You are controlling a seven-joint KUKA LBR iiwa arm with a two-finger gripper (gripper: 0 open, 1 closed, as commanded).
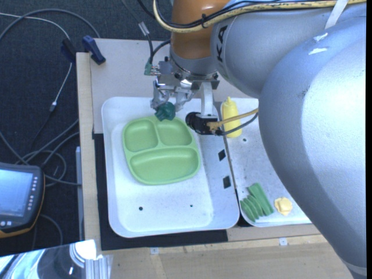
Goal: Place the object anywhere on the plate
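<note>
Nearest the lens, the broad grey arm (302,127) is seen, smooth and rounded, with a glossy orange band (197,16) above the wrist. Much of the right white plastic bin (247,161) is covered by it. Yellow and black cables (174,25) are looped around the wrist.

The two-finger metal gripper (167,106) is held over the far end of the left white plastic bin (168,214). Its fingers are clamped on the small dark green object (166,113), whose surface looks lumpy and matt. The object is held just at the far rim of the light green plastic plate (160,150), near the ridge between the plate's two upper compartments. Whether it touches the plate cannot be told.

The plate is rounded at the corners and moulded into three shallow compartments, two small ones at the far side and a long one at the near side. It lies flat in the left bin, whose floor is faintly speckled.

In the right bin, a yellow squeeze bottle (231,116) is seen just beside the wrist, partly crossed by a cable. A ridged green piece (256,201) and a small yellow lump (283,205) lie close together at the near end, next to the arm's edge.

A blue clamp (93,48) is fixed at the bench's far left corner, and a screened handset (17,196) rests on the dark floor to the left.
</note>
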